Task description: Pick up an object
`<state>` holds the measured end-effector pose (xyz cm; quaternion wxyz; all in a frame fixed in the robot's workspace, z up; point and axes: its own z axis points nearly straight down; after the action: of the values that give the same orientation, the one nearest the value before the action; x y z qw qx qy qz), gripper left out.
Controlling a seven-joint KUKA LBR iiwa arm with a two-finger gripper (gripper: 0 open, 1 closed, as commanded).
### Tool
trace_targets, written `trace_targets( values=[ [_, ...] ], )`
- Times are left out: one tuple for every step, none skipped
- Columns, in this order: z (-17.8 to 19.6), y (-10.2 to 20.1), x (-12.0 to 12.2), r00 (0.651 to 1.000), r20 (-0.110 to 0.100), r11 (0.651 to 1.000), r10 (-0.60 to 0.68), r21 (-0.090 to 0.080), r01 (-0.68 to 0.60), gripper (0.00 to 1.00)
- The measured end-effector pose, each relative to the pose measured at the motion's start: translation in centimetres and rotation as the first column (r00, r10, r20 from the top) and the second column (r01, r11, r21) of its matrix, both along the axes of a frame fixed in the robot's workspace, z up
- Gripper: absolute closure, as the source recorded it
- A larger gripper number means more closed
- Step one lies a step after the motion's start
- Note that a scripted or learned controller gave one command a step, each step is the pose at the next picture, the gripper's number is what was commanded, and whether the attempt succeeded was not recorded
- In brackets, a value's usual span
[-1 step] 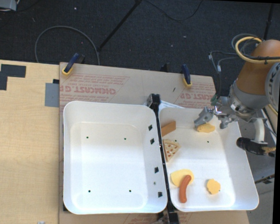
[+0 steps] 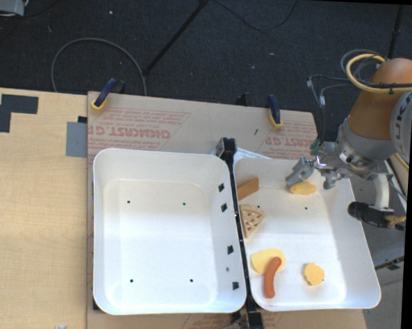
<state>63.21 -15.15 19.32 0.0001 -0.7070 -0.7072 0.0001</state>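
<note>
Yellow chunk (image 2: 303,188) sits at the far end of the right bin (image 2: 354,239), right up near the back wall, and the gripper (image 2: 310,172) is hanging just above and beside it. From this slanted angle the grey finger parts overlap the piece's upper edge, and I can't tell whether they are spread or pressed together, or whether they touch the chunk at all. Nothing shows clearly between them, so no hold can be called.

Above the gripper comes the grey wrist, then the orange band (image 2: 384,102) of the arm, reaching in from the right with a yellow cable loop (image 2: 358,65) on top.

Across the rest of the right bin: a brown block (image 2: 247,188) leans against the left wall by the divider (image 2: 231,224), a waffle-patterned triangle (image 2: 250,220) lies just below it, also hard against that side. Nearer the front, a red sausage (image 2: 271,275) lies over a yellow blob (image 2: 265,258), touching it, and a small yellow-orange lump (image 2: 313,274) rests apart to their right.

Left bin (image 2: 117,259) lies alongside, the two rims meeting at the black divider. Both bins stand on a cardboard sheet (image 2: 159,126), held by two clamps (image 2: 106,94) at its far edge
</note>
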Motion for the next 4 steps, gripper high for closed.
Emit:
trace_targets(
  values=[
    [0.0, 0.0, 0.0, 1.0, 0.0, 1.0, 0.0, 0.0, 0.0, 0.0],
    [0.0, 0.0, 0.0, 1.0, 0.0, 1.0, 0.0, 0.0, 0.0, 0.0],
    [0.0, 0.0, 0.0, 1.0, 0.0, 1.0, 0.0, 0.0, 0.0, 0.0],
    [0.0, 0.0, 0.0, 1.0, 0.0, 1.0, 0.0, 0.0, 0.0, 0.0]
  ],
)
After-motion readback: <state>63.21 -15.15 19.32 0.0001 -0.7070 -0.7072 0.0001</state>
